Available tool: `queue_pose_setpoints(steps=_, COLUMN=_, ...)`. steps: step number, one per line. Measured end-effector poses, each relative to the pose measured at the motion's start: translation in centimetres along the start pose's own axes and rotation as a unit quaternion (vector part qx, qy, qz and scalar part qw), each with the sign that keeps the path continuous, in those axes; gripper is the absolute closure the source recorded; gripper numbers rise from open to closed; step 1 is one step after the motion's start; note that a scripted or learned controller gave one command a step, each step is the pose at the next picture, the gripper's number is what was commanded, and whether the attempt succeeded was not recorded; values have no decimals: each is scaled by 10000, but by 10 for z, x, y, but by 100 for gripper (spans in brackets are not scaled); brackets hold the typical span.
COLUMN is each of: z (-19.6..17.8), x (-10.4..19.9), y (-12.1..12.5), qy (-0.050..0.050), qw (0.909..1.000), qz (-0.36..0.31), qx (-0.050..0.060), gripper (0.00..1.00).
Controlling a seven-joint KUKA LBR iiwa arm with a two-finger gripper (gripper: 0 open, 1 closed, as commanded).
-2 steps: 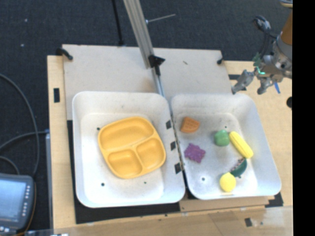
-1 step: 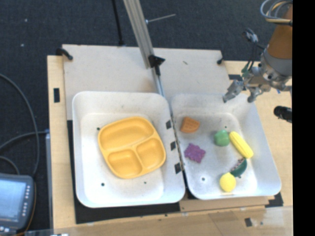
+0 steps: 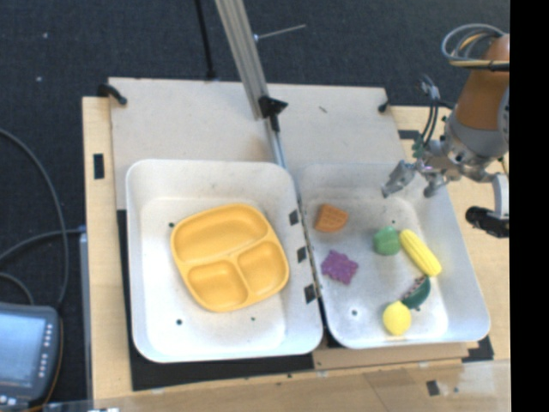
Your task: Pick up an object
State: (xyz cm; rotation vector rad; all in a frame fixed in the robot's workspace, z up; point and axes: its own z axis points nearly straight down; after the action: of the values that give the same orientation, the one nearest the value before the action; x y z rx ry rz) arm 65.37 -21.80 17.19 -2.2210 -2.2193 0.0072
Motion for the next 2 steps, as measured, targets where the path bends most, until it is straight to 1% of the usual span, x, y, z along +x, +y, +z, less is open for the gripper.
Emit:
queue_pose_setpoints(steps=1, z=43, x=0, y=6, qy=-4, qw=10000, qz=-16, qx=-15, gripper=0)
queue_pose_setpoints(steps=2, z=28, x=-2, y=7, qy=-21, qw=10000, qz=-26, qx=-47, gripper=100)
